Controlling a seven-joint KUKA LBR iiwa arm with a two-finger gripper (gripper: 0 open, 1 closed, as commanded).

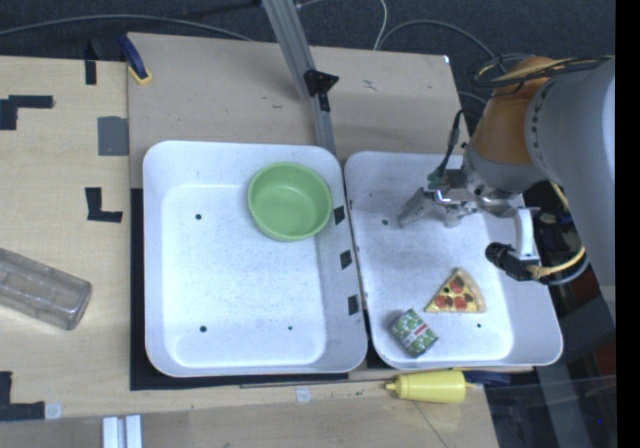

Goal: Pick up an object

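Note:
My gripper (434, 213) hangs over the back part of the right bin (390, 176), open, with nothing between its fingers. A toy pizza slice (458, 294) lies in the same bin toward the front, clear of the gripper. Beside it, at the front, sits a small green can (412, 331) on its side. A green bowl (290, 201) stands upright in the back right corner of the left bin (200, 336).
A yellow squeeze bottle (432, 387) lies on the bench just outside the right bin's front rim. A clear plastic container (40, 288) rests far left. A slanted metal pole (290, 26) runs down to the gap between the bins.

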